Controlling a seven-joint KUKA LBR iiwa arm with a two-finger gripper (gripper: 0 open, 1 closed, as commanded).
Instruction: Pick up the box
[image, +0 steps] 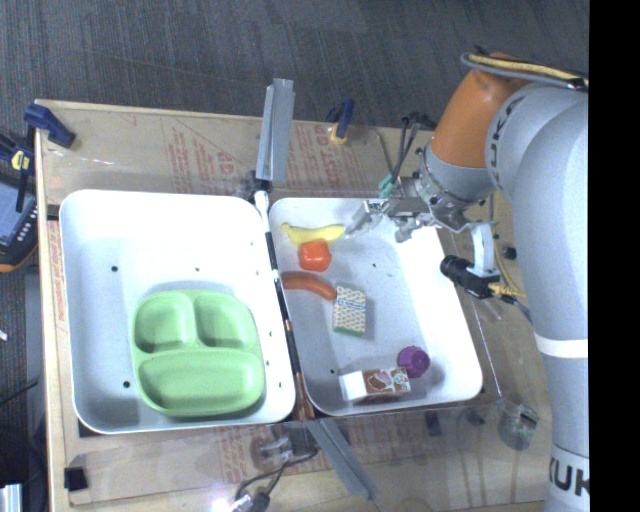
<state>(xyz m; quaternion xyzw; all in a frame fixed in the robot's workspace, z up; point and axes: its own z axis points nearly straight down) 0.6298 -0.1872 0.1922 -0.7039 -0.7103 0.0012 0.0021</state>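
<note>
Nearest to us, along the front edge of the table (150, 470), we see a loose cable and some metal fittings below the two bins.

In the left bin (90, 230) we find a green divided tray (198, 352), lying flat in the near half, with two small compartments toward the far side and one long one toward us.

In the right bin (450, 330), the box (374, 383) lies close to the near wall, flat on its side, white at its left end and printed brown and red toward its right. Just to its right and slightly farther back sits a purple object (413, 361), near the box but apart from it. Farther in, around the middle of the bin, we see a small patterned packet (349, 310) in green and white, and just beyond it, to the left, a reddish sausage-shaped item (308, 286) lying near the bin's left wall. Behind that sits an orange-red object (314, 256), with a yellow banana (312, 233) just beyond it near the far wall.

The end effector (385, 218) hangs over the far part of the right bin, well apart from the box and close to the banana's right tip. We cannot tell how its fingers stand, and we see nothing between them. The grey arm (540, 200) with its orange band reaches in from the right.
</note>
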